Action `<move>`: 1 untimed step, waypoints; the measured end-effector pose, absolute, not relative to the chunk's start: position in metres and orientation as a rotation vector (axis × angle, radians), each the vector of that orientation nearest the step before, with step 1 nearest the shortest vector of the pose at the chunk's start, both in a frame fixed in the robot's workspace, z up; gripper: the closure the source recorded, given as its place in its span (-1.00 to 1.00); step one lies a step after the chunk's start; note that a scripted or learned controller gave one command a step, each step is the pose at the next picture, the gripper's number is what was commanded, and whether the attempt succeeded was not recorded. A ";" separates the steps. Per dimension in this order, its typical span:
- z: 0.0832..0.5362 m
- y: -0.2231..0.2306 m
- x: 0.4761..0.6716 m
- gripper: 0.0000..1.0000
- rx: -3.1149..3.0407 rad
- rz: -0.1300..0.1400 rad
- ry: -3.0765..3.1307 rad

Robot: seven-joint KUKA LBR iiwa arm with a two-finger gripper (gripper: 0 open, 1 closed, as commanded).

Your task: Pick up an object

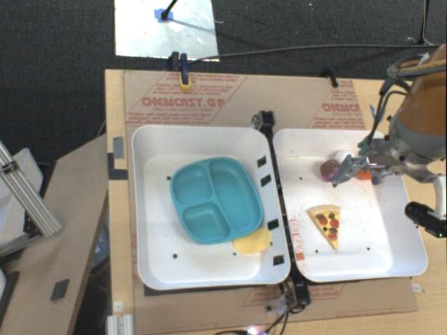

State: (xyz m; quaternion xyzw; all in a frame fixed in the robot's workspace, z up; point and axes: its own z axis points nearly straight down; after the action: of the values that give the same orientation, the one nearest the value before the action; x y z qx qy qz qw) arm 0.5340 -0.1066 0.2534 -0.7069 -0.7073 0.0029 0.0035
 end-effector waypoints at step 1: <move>0.259 -0.106 0.536 -1.00 -2.219 -0.002 -2.226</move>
State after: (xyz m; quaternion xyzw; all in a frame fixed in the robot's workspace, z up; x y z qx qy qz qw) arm 0.5362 -0.1063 0.2588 -0.7060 -0.7082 -0.0005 -0.0007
